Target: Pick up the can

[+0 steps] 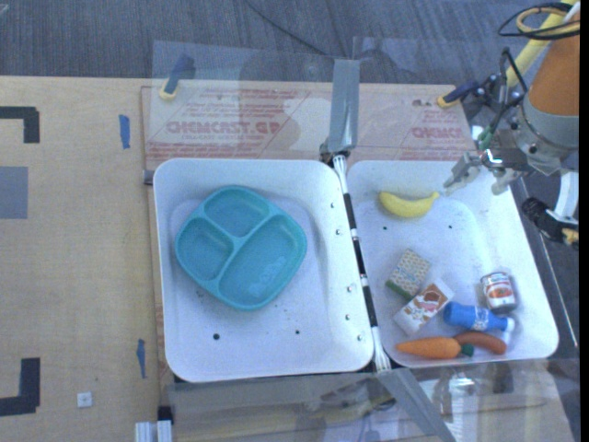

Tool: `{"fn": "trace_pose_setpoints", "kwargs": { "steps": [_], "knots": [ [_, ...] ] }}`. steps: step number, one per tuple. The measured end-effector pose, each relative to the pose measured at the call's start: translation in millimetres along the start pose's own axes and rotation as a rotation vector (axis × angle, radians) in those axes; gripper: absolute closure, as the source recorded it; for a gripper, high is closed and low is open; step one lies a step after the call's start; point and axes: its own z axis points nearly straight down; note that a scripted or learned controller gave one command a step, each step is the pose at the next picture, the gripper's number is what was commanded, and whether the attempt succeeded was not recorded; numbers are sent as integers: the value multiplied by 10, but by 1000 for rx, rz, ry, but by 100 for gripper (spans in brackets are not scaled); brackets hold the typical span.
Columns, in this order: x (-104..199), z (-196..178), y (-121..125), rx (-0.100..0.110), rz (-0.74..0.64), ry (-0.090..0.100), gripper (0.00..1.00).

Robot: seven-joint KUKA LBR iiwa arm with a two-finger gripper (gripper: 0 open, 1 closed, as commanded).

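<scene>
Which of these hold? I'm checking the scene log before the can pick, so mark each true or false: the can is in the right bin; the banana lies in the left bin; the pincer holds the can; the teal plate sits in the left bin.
1. The can is in the right bin. True.
2. The banana lies in the left bin. False: it lies in the right bin.
3. The pincer holds the can. False: it hovers at the bin's far edge, apart from the can.
4. The teal plate sits in the left bin. True.
</scene>
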Motion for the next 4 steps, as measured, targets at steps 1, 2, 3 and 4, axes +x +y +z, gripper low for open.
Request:
{"fn": "trace_pose_setpoints", "kwargs": {
  "steps": [1,2,3,4],
  "knots": [
    [-440,399,-581,0,-4,-1,0],
    [-366,1050,-1217,-4,-113,8,0],
    [-368,1096,-1516,-12,-216,3,0],
    [-416,989,-1520,-16,-208,-2,100]
  ]
}}
